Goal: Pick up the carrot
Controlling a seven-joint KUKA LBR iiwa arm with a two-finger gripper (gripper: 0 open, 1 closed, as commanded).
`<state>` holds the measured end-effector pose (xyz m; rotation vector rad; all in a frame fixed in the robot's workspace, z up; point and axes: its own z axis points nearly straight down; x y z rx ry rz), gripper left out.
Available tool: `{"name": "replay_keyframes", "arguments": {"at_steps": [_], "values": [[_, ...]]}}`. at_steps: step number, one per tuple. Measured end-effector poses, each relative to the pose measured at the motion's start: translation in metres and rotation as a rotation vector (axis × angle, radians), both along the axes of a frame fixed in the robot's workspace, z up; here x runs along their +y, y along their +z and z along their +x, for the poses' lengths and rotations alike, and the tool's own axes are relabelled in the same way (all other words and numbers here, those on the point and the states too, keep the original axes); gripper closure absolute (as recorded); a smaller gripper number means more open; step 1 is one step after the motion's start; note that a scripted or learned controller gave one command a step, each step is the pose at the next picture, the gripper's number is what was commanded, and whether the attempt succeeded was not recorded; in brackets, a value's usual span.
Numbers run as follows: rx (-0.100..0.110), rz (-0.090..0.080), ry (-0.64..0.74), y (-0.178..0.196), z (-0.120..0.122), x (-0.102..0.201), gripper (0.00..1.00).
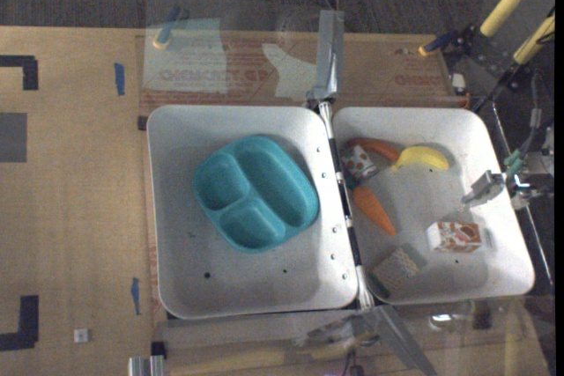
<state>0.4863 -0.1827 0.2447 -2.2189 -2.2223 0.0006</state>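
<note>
Orange carrot in right bin

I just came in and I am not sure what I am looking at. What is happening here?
A robot arm reaches in from the right over two white bins. Its claw is at the right side of the right bin, above the small carton, and holds nothing that I can see. The carrot it must pick up lies untouched near the divider, left of the banana. The left bin holds a teal divided plate.
</note>
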Motion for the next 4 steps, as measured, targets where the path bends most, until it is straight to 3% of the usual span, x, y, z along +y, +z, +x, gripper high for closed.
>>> {"name": "replay_keyframes", "arguments": {"at_steps": [1, 2, 3, 4], "values": [[0.0, 0.0, 0.099, -0.048, -0.001, 0.083, 0.0], [0.0, 0.001, 0.445, -0.06, 0.018, 0.137, 0.0], [-0.006, -0.002, 0.539, -0.06, 0.046, 0.115, 0.0], [0.0, 0.001, 0.334, -0.125, -0.008, 0.082, 0.0]]}}
